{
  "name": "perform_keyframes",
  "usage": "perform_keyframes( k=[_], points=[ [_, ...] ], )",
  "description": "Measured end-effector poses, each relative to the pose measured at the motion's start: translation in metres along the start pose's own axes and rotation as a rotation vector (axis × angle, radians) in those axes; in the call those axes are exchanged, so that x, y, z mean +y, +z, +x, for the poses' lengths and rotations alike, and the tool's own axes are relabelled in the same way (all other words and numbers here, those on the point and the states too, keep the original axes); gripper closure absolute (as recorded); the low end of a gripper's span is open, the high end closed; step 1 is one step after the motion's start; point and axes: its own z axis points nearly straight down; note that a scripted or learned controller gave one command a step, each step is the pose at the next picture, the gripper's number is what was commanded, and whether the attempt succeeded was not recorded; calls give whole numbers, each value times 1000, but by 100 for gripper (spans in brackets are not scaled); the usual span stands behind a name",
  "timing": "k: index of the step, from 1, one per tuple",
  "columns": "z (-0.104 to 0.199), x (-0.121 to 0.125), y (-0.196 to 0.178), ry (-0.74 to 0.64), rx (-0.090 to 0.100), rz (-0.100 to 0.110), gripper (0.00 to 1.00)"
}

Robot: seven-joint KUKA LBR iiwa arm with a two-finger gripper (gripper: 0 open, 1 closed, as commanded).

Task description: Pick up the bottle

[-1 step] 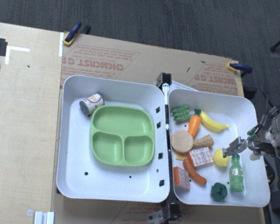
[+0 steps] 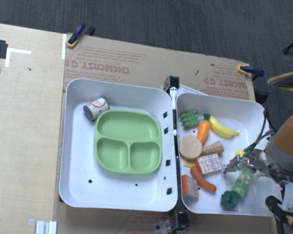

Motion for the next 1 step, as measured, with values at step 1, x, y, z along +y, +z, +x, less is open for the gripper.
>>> perform_keyframes(
  k=[1],
  points=[
    [0, 0, -9, 2, 0, 1, 100]
  ],
)
